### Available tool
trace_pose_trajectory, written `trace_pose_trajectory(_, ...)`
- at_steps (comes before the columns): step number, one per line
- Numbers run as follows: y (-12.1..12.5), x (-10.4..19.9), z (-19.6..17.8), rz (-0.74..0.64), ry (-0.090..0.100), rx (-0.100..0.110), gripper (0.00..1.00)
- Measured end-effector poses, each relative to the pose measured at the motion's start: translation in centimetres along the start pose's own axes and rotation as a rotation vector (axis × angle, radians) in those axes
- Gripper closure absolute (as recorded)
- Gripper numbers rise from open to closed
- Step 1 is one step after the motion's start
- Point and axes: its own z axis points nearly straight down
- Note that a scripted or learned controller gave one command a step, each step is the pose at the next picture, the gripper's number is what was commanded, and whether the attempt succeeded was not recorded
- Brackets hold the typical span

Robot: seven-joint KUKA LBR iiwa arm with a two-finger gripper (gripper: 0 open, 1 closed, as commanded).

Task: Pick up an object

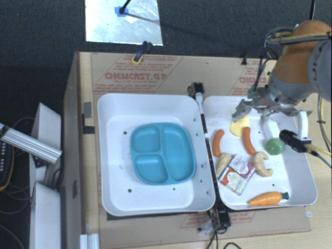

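Two white bins side by side on the tabletop; the left bin, mid-frame, carries a blue divided plate with three compartments, lying flat near its middle; over to the right bin, and it's busy: a yellow piece near its upper left, two orange-red sausages, one by the left wall and one just right of the yellow piece; a green ball further right; a small printed carton at lower centre with a pale cone shape touching its left side; a beige curved piece just right of the carton; a carrot along the bottom edge; the arm comes in from the upper right, and the end effector hangs over the bin's upper part with its fingers spread apart, nothing between them, the yellow piece just below its left finger
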Motion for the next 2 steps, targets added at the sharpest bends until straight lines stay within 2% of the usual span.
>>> trace_pose_trajectory(1,-1.1,-3.4,5.0,0.002,-0.001,0.002,0.00)
trace_pose_trajectory(2,-1.3,-4.4,10.7,0.001,-0.001,0.002,0.00)
